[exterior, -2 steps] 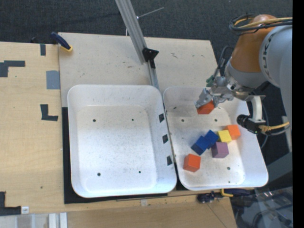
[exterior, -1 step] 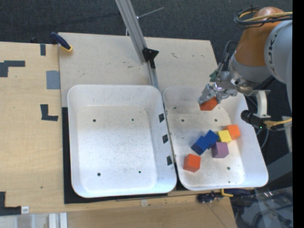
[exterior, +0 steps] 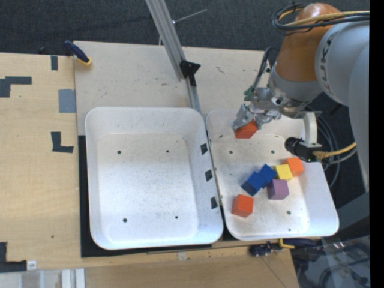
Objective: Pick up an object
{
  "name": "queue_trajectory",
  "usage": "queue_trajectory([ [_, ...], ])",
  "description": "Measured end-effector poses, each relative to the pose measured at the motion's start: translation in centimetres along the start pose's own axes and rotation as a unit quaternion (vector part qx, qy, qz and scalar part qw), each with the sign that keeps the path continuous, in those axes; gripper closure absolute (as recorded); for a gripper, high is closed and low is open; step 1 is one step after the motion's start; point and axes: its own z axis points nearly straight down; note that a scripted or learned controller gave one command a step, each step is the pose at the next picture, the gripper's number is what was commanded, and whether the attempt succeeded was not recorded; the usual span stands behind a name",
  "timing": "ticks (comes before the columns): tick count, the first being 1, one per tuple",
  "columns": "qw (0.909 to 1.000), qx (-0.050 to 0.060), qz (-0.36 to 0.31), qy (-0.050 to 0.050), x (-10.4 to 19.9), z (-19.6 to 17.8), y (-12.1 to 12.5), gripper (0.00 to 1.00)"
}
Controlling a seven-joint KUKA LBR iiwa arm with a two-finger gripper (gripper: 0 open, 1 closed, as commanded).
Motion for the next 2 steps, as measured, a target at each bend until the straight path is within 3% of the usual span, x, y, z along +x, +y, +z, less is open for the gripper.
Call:
queue_trajectory([
  [1, 1.0, 0.002, 0.0, 0.0, 5.9, 0.9, -0.6, 1.0],
  [2, 1.0, 0.0, -0.001, 0.0, 11.5, 0.5, 0.4, 1.0],
])
